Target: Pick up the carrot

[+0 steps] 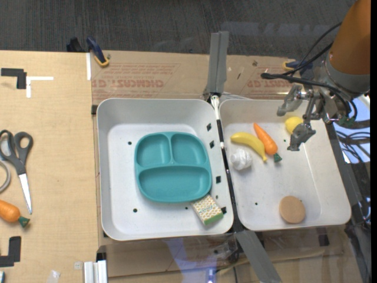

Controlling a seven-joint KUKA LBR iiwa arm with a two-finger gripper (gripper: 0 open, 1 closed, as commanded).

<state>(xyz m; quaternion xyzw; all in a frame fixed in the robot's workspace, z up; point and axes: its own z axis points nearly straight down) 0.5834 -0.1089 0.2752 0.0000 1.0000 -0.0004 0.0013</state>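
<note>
Camera view: on the tabletop, 2 white bins sit side by side. The right bin holds the carrot, lying at a slant and touching a banana on its left. The jaws hang just right of the carrot, apart from it, near a lemon; how wide they stand I cannot tell, and nothing shows between them. The left bin holds a teal plate and a sponge.
</note>
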